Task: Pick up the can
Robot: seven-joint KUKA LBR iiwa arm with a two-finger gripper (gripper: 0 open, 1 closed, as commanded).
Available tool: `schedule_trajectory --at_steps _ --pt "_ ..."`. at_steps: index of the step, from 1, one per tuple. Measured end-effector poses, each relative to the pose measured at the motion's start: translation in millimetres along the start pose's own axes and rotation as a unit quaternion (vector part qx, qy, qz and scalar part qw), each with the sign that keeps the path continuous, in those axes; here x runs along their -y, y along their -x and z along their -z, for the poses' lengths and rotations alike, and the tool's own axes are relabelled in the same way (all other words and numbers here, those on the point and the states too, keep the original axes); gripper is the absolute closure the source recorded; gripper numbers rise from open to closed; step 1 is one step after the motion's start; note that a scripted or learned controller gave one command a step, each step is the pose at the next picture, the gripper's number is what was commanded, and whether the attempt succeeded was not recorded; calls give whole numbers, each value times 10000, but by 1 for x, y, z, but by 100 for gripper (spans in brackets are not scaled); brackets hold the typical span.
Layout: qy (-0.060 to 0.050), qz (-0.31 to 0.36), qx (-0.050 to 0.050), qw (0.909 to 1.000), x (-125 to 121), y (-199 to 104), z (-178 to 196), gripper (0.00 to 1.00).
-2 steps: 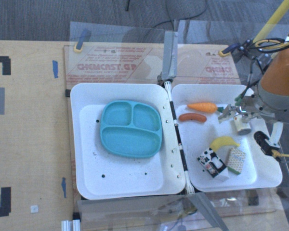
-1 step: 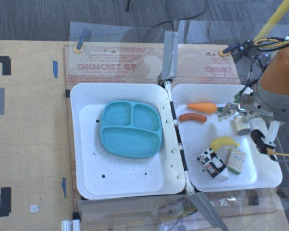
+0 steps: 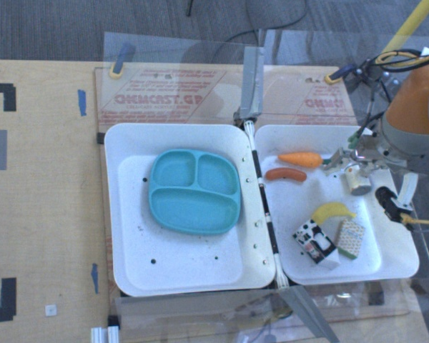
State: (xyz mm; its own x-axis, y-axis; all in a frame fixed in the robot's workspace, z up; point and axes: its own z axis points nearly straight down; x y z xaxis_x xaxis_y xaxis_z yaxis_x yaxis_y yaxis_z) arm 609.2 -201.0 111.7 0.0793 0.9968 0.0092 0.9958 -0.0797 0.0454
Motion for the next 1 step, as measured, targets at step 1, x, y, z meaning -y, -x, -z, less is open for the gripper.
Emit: schedule_trajectory --at_steps 1 --pt "-169 -430 21 9989 4 6 -24 0"
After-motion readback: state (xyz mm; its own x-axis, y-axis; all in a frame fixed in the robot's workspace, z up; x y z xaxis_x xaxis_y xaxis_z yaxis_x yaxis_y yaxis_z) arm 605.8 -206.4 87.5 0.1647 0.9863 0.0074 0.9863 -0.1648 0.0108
